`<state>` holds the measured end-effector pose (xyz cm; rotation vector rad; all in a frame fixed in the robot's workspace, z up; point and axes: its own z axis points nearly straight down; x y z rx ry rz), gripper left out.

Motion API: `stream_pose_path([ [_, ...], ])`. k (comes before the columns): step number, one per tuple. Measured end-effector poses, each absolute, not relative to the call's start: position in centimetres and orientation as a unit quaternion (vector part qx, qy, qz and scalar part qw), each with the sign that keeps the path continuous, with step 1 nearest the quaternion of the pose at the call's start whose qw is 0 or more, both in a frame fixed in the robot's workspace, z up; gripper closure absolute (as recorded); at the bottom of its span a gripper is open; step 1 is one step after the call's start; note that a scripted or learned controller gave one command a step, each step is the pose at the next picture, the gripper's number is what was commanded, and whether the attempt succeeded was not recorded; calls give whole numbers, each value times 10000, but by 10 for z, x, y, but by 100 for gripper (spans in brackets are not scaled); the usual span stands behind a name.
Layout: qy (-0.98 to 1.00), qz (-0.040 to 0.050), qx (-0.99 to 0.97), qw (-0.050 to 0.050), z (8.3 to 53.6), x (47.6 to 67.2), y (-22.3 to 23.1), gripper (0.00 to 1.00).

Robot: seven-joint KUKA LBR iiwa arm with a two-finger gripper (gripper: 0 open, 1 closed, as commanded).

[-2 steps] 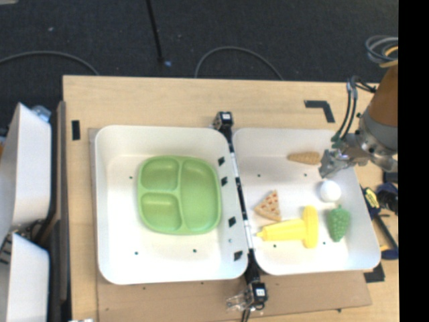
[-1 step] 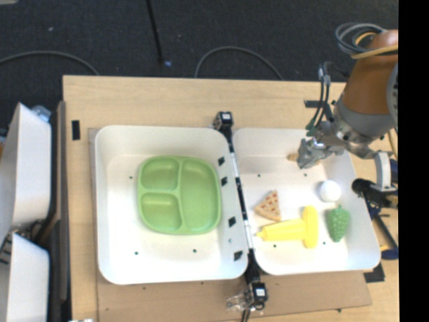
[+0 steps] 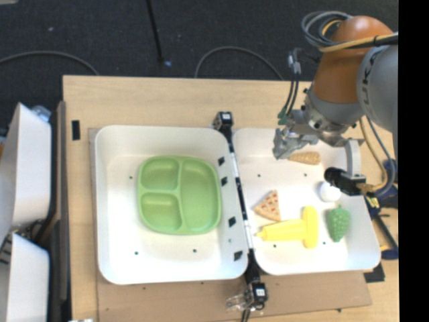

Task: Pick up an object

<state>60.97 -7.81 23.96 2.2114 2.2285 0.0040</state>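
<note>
Approach step: gripper [image 3: 287, 146] hangs at the upper part of the right bin [image 3: 258, 146], just beside the tan cone-shaped piece [image 3: 305, 157]; grasp state, cannot tell. Next it needs lowering onto that piece.

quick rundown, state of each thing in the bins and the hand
green tray: flat, left bin, nothing on it
pizza slice: lying flat, right bin
yellow toy: on its side
green lump: resting, untouched
white ball: resting
cone: lying flat, just beside the hand
hand: low over right bin
</note>
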Motion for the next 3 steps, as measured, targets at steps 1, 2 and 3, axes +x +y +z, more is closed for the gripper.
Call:
stream_pose_path([
  [1,7095,9,7047,4,245,614,-19,100],
  [2,7099,16,7043,5,255,625,31,100],
  [3,7097,12,7045,4,257,632,82,100],
])
